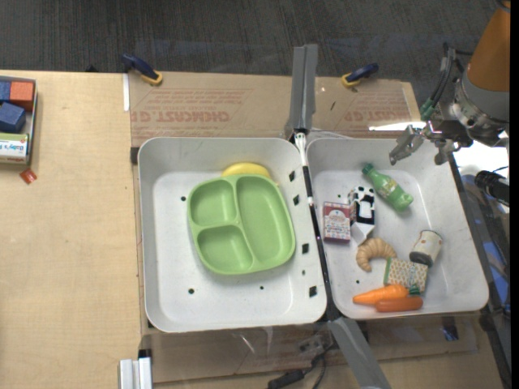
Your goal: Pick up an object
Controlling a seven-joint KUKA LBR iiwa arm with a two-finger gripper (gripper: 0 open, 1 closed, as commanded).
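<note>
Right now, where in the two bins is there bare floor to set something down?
Right bin: bare strip along its far wall behind the green bottle; crowded from the red box to the carrot. Left bin: margins around the green plate, widest nearest.

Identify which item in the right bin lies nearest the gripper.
The green bottle, lying tilted in the upper part of the right bin, just below the gripper. The croissant, carrot and small carton lie farther down.

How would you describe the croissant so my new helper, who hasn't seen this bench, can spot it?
Look in the right-hand white bin, in the cluster toward its near edge. The croissant lies just above the orange carrot and right of the small red box. It is the only tan, curved, crescent-shaped piece there.
</note>
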